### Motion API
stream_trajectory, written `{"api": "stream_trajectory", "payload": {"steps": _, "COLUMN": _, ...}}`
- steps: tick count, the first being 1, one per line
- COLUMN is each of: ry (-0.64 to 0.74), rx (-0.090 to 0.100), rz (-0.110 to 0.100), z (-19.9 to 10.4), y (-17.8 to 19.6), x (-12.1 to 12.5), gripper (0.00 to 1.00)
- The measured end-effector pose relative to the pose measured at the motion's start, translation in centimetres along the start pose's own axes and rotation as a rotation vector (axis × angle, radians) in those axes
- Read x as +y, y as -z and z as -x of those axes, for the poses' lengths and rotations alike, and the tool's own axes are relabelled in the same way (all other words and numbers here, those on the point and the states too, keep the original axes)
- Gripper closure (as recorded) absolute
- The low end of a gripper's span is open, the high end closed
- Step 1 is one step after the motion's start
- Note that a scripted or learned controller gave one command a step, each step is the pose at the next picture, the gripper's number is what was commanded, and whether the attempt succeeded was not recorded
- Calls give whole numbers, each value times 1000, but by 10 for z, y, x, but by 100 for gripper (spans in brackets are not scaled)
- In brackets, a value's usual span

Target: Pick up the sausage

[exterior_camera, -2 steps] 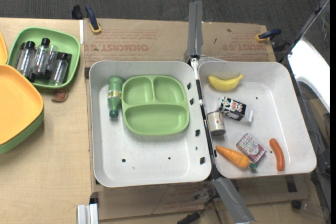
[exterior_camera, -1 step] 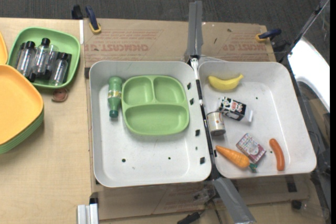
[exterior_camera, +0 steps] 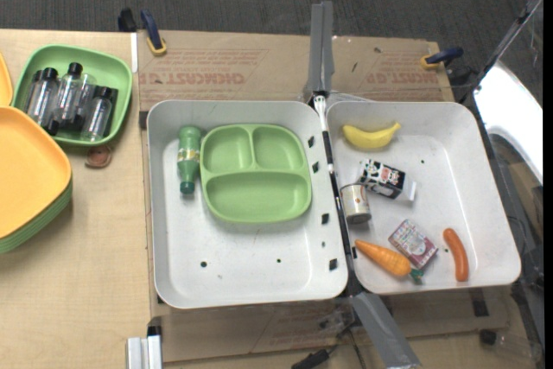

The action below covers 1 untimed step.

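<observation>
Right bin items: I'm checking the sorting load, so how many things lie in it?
6: banana at the back, carton, can by the left wall, carrot, packet, sausage front right.

not much of the robot for you to go on here. what you get sits at the right edge of the view: a white rounded shape (exterior_camera: 511,112), smooth and curved, cut off by the edge. can't tell if that's a cover on the arm or just part of the rig. above it a thin grey bar (exterior_camera: 518,26) slants down from the top right corner towards the shape. can't tell whether that belongs to the arm either.
</observation>
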<state>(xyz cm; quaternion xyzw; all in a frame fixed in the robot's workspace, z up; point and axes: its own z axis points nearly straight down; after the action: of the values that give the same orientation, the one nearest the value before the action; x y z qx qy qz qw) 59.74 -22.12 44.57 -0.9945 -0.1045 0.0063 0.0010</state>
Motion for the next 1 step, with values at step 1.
{"api": "stream_trajectory", "payload": {"steps": 1, "ry": 6, "rx": -5, "rz": -1, "z": -1, "y": 7, "x": -1, "gripper": 100}}
